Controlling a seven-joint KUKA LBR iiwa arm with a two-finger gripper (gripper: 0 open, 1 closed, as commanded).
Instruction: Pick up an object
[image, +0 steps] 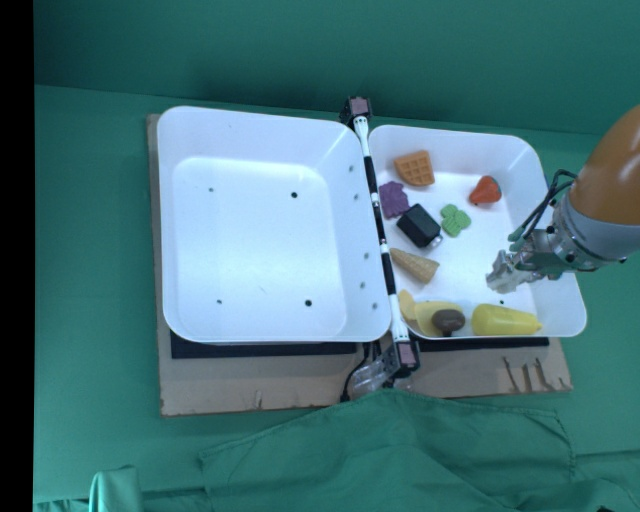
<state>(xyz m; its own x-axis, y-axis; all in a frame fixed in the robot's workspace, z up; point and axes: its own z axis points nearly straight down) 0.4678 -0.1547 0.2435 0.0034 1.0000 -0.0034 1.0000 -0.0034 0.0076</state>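
The right bin (520, 160) holds several toy foods. An orange waffle (414, 167) and a red strawberry (486, 190) lie near its far side. A purple piece (393, 199), a black block (419, 226) and a green clover shape (455, 219) sit in the middle. A tan cone (414, 265) lies by the divider. Along the near wall rest a yellow banana (425, 317), a brown mushroom-like piece (448, 321) and a yellow pepper (505, 320). My gripper (504, 276) hangs over the bin's right part, just above the yellow pepper, with nothing seen between its fingers.
The left bin (190, 150) adjoins the right one along a black-and-white divider rail (377, 210). Both stand on a cardboard sheet (250, 385) on green cloth. A fold of green cloth (400, 450) lies in front.
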